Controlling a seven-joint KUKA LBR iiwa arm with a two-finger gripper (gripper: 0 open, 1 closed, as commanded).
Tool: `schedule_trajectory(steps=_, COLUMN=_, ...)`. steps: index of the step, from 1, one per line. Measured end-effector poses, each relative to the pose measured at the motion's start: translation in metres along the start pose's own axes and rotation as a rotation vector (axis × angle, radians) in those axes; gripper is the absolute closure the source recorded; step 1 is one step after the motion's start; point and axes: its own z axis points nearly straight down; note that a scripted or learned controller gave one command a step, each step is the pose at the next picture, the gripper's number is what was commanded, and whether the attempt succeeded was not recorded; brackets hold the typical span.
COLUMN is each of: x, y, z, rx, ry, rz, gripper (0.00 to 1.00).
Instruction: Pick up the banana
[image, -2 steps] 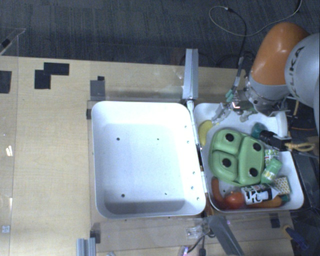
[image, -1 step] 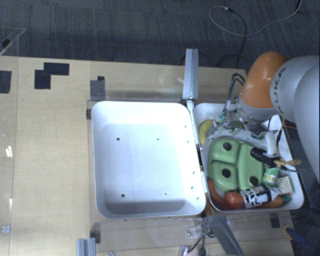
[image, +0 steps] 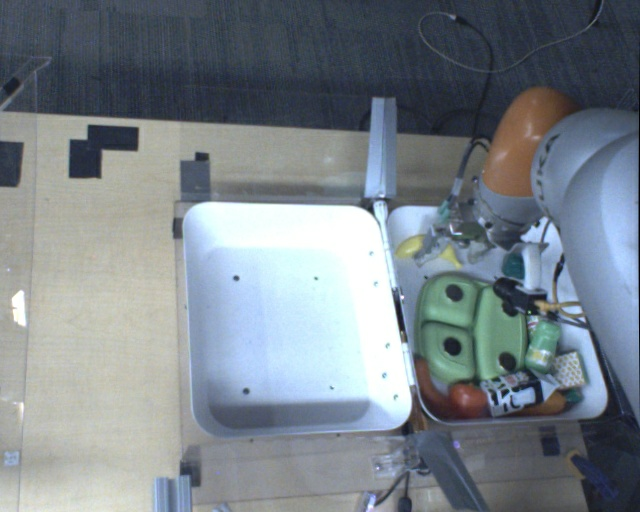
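The gripper (image: 437, 243) sits right on the banana (image: 412, 246), but I cannot tell if it grabs it. The banana hugs the bin (image: 400, 300) wall, so it may slip out.

Two white bins sit side by side on the bench (image: 90, 330): left bin (image: 200, 320), right bin (image: 597, 400).

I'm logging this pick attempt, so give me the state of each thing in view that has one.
banana: lying in the right bin's far left corner, beside the pincer.
pincer: low over the banana end of the right bin.
green moulded tray: lying flat in the right bin.
green bottle: upright.
left bin: sits beside the right bin.
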Motion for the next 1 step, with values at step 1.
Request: schedule_trajectory(steps=1, x=0.0868, y=0.0059, z=-0.0996, rx=-0.024, ry=0.001, rz=-0.037, gripper=0.00)
